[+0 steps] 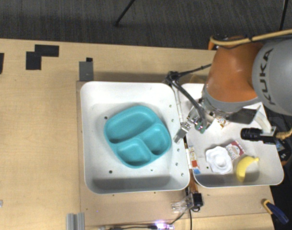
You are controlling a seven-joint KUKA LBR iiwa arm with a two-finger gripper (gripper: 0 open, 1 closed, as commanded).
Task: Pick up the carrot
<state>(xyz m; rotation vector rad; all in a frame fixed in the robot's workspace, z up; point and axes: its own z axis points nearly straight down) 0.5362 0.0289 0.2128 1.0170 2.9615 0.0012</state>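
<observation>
Carrot not made out. Gripper [184, 128] low over the rim between bins; grip state unclear. Teal tray [136, 135] left; banana [245, 166] and white cup [219, 159] right.

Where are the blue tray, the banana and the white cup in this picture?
Blue tray [136, 135]: camera view, on the ridge between its compartments.
Banana [245, 167]: camera view, on the middle of its yellow body.
White cup [219, 159]: camera view, on its top.
</observation>
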